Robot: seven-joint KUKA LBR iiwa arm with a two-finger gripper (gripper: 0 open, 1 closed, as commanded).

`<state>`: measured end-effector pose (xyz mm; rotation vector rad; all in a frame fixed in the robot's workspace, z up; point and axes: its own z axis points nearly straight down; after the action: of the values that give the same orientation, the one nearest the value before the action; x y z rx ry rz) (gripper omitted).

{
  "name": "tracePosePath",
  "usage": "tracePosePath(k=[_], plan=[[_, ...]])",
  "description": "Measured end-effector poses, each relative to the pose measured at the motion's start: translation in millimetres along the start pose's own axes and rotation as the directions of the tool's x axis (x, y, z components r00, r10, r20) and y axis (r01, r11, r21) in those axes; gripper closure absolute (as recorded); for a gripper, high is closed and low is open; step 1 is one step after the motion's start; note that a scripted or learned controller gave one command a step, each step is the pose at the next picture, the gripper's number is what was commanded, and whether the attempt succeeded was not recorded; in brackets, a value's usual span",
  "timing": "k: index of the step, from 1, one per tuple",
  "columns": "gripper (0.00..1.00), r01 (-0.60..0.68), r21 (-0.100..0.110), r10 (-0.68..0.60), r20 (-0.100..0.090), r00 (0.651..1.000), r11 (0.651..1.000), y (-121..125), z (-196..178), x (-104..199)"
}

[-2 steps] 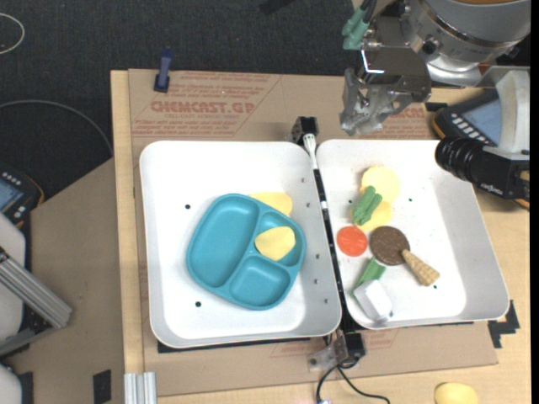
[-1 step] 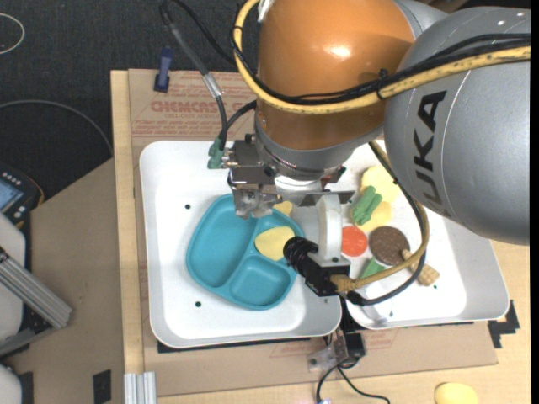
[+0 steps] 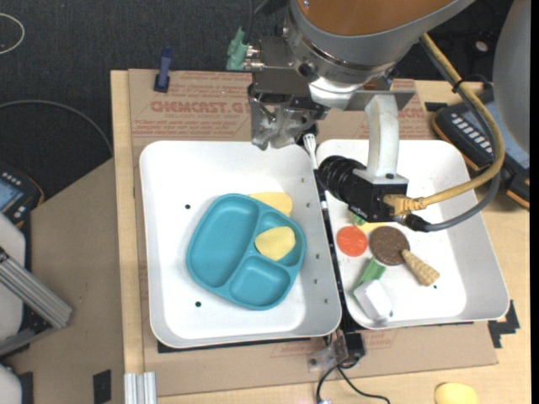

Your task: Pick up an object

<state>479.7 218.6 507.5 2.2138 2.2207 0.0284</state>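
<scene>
The grey arm [image 3: 370,15], orange-banded, reaches in from the right, its gripper [image 3: 282,129] pointing downward, hanging low; the finger state is unclear.

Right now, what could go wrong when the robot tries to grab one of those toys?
The gripper sits over the far rim of the left bin, so coming straight down it might hit the rim or grab nothing. The yellow piece lies in the blue divided plate, so the fingers could bump or drag the plate. In the right bin, the orange disc, brown cookie and cone crowd together, so several might get pushed.
</scene>
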Motion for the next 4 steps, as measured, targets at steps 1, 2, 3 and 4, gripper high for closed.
tracePosePath(k=[1,2,3,4], plan=[[1.0,0.001,0.013,-0.001,0.007,1.0,1.0,-0.4,-1.6,0.7],[1.0,0.002,0.011,-0.002,0.006,1.0,1.0,0.1,-12.0,1.6],[1.0,0.004,0.009,-0.004,0.005,1.0,1.0,0.6,-22.0,2.5],[1.0,0.005,0.006,-0.005,0.003,1.0,1.0,1.0,-32.5,3.3]])
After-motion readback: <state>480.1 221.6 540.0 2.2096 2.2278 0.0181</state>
